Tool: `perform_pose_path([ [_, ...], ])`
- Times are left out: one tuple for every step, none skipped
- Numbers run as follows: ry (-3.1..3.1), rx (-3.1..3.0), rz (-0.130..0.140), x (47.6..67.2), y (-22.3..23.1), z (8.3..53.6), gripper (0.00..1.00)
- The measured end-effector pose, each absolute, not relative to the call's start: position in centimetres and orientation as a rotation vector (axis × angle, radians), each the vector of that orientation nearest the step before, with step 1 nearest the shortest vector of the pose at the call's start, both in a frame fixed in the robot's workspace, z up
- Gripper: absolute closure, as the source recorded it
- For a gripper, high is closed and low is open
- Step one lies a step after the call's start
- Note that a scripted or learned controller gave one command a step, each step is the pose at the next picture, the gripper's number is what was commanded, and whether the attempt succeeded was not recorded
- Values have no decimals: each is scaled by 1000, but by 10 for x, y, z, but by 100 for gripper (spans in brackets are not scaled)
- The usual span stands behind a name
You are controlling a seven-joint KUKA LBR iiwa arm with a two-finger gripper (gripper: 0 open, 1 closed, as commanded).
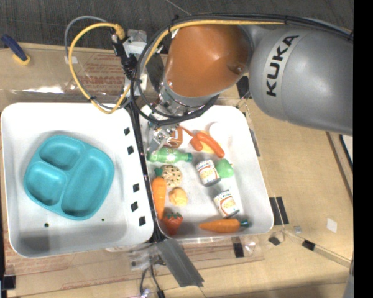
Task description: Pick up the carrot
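Lying upright beside the divider, orange tapered carrot [158,194], pincer [165,134] state unclear

Both bins [25,228] look like smooth white plastic w/ a soft sheen. Teal tray [68,176]: matt plastic. Carrot [158,194] & other toy food: glossy plastic. Arm [298,79] shell is smooth satin grey, orange band [205,58] glossy. Surface [311,185] looks like pale matt wood.
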State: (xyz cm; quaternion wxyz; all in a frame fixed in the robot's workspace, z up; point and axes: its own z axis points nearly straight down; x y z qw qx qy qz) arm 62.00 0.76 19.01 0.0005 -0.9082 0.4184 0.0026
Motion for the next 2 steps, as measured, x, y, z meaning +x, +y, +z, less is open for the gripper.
perform_pose_path([
  [1519,-2748,1,652,-62,192,100],
  [1286,-2867,9,649,-91,157,100],
])
